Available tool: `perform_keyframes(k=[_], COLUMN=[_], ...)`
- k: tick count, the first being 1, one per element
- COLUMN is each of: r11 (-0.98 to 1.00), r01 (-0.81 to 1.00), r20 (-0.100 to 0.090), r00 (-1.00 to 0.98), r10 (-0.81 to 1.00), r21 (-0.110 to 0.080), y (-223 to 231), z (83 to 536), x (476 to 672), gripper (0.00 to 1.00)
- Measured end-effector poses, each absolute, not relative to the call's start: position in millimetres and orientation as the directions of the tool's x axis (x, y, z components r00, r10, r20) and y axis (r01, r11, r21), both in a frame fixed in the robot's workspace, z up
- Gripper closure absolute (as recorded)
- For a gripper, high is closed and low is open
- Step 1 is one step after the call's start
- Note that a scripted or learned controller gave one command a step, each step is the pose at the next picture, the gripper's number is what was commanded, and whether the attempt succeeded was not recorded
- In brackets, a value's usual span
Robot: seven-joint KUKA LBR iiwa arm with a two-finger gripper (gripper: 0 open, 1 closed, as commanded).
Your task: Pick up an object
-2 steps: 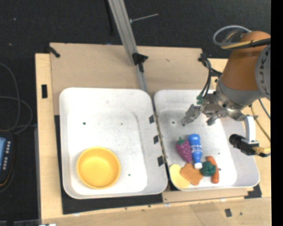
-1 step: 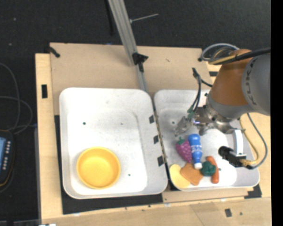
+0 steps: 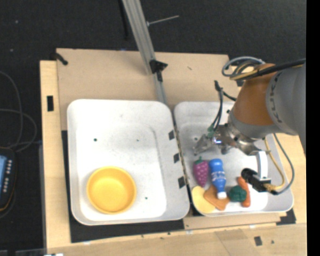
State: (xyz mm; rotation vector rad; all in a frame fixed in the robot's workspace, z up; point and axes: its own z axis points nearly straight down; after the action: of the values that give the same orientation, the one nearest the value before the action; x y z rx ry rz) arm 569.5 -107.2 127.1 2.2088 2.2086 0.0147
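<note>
Blue bottle (image 3: 217, 177) lies in right bin (image 3: 188, 116), long axis running toward the near rim, beside purple grapes (image 3: 201, 172). Gripper (image 3: 208, 143) hangs just above-left of it; finger state cannot be told. Short reach toward near rim needed.

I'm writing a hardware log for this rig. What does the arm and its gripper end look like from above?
The arm is a thick grey cylinder with a broad orange band above the wrist. Looped cables sit by the band, and thin dark cables run down to the metallic gripper. A yellowish cable curves along the arm's right side.
</note>
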Motion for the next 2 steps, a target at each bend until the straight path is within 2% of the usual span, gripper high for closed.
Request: perform_keyframes(k=[1, 2], r11=[-0.008, 0.003], r01=[1.000, 1.000], r20=[-0.001, -0.002], r00=[0.008, -0.003], r10=[1.000, 1.000], r21=[0.005, 0.008], y=[-107, -111], z=[131, 195], x=[565.8, 569.8], gripper=[1.00, 1.00])
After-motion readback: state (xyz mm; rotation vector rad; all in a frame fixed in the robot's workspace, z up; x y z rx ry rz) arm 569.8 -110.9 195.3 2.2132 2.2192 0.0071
